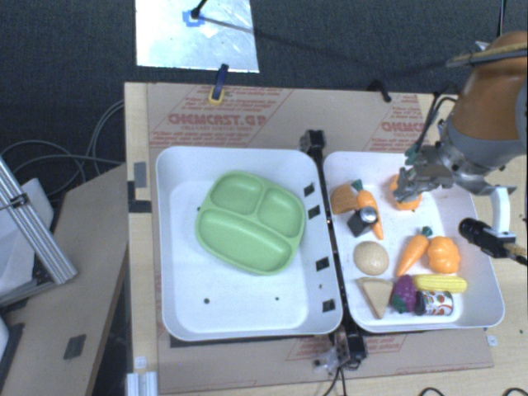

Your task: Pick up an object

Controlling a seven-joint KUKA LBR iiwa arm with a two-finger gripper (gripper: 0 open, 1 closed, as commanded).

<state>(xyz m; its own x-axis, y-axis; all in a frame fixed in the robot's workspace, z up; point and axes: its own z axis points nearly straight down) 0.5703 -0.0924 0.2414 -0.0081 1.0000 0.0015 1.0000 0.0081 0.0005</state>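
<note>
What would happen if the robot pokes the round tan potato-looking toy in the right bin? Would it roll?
The round tan potato-looking toy looks smooth and egg-shaped, so it would probably roll or wobble. It seems like light plastic, so it would likely slide easily on the right white bin. The orange toy carrot nearby might stop it.

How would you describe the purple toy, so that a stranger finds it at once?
Look in the right white bin, at its near edge. Between the tan wedge and the red and white can, under the yellow corn cob, sits the bunch of grapes. It is the only purple, bumpy thing there.
</note>
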